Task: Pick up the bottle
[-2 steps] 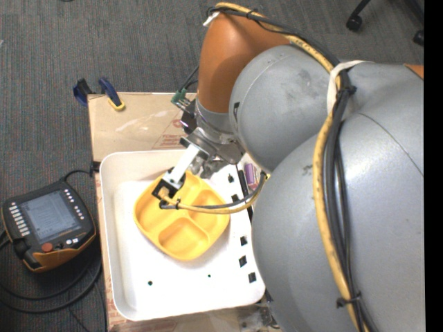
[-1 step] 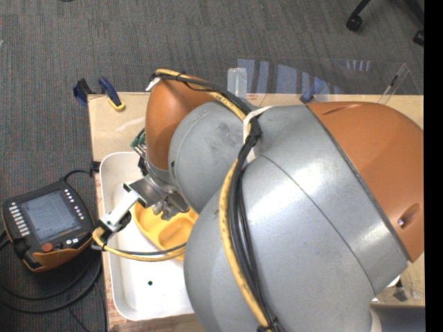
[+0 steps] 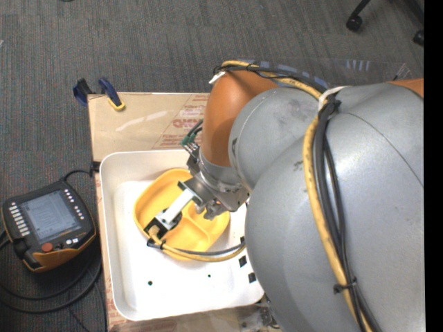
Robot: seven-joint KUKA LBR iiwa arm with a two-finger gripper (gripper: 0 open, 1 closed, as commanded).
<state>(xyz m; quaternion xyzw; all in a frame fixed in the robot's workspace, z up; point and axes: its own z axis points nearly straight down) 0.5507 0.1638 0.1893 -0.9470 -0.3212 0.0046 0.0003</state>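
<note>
Camera view looks down on the grey arm [image 3: 332, 206], whose bulk covers the right half of the scene, with its orange band [image 3: 225, 116] just above the wrist. The wrist points down and toward the view's left into a white bin [image 3: 114, 185]. The jaws are tucked beneath the wrist, so I cannot tell whether they stand wide or narrow, nor whether anything sits between them.

Directly under the jaws lies a yellow divided dish [image 3: 149, 203], resting on the bin's floor near its middle; a raised ridge parts its compartments. Toward the view's bottom from the jaws, two small dark specks [image 3: 149, 282] sit on the bare white floor of the bin, well apart from each other.

Beyond the jaws, toward the top of the view, a cardboard sheet [image 3: 138, 123] with red print runs along the bin's far rim. A blue clamp [image 3: 111, 92] grips the sheet's far left corner, well apart from the jaws. Farther to the view's left of the jaws, off the bin, a handheld control pendant [image 3: 45, 223] with a lit screen lies on the grey carpet [image 3: 173, 33].

Where the bottle lies I cannot tell: the arm covers all that is to the view's right of the jaws.
</note>
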